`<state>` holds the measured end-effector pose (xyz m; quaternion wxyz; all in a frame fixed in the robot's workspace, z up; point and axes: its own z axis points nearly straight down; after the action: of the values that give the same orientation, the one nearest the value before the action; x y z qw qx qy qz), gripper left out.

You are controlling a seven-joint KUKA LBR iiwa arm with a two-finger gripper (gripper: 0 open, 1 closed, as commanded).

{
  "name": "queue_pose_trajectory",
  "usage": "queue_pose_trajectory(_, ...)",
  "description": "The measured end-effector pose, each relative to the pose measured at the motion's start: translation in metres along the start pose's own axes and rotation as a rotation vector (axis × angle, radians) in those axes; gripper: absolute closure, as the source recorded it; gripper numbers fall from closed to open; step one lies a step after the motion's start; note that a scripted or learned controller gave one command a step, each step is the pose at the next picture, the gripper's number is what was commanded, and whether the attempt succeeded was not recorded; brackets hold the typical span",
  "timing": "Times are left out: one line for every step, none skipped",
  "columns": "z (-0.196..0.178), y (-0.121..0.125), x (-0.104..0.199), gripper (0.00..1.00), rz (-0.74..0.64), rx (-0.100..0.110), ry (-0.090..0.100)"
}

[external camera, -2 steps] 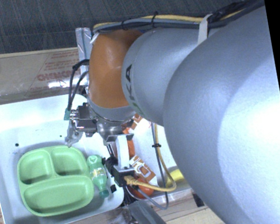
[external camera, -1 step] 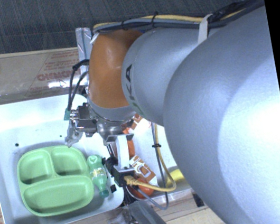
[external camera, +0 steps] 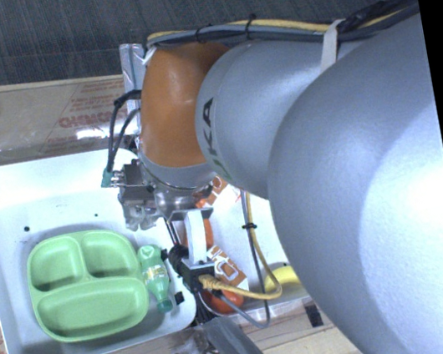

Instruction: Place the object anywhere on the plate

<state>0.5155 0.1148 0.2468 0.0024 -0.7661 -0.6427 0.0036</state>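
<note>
Camera view: small green bottle [external camera: 155, 277] lies beside green plate [external camera: 87, 282].

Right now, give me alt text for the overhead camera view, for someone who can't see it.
A large grey arm with an orange band reaches from the right over two white bins, its wrist above their shared edge. In the left bin lies a green divided plate, with a small green bottle beside its right rim.

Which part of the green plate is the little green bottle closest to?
The small green bottle lies in the left bin against the green plate, on its right edge. It sits where the small upper-right compartment meets the big bottom one; the upper-left compartment is farthest.
</note>
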Motion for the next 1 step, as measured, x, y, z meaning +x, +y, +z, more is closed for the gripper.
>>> queue_pose_trajectory(0.0019,-0.055,0.0784,1.0,-0.305,-0.002,0.0)
